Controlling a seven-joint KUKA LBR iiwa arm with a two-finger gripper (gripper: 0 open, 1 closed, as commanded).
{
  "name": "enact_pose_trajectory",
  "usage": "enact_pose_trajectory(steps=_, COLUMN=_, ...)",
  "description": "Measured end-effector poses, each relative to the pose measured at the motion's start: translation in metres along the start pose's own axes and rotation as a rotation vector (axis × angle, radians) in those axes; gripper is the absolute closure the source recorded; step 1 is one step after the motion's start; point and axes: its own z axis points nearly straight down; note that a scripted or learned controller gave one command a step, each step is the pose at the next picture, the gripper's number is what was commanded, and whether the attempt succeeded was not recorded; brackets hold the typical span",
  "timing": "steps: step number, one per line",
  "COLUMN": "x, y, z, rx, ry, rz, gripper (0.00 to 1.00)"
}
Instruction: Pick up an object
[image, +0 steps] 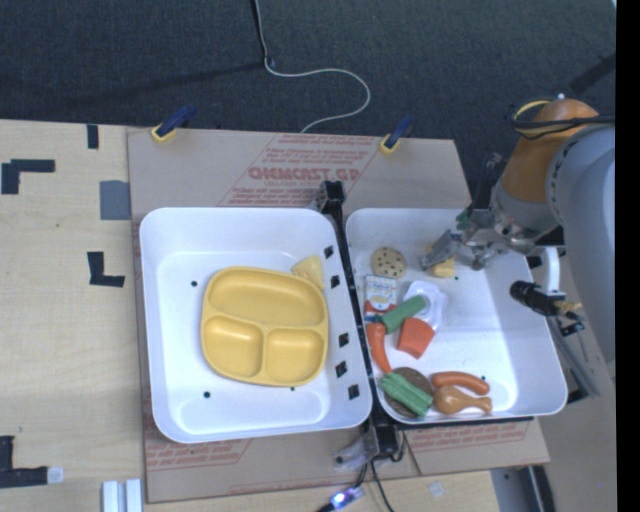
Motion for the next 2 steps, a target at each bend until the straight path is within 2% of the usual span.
enact_pose_trajectory(steps=1, x=0.000, y=0.001, z=-0.013, rx=-0.003, ry=-0.002, rz=-0.001, gripper=1.00)
enact_pose_trajectory(steps=2, x=0.008, y=-0.001, z=-0.074, rx=-0.008, ry=0.001, rz=0.001, gripper=1.00)
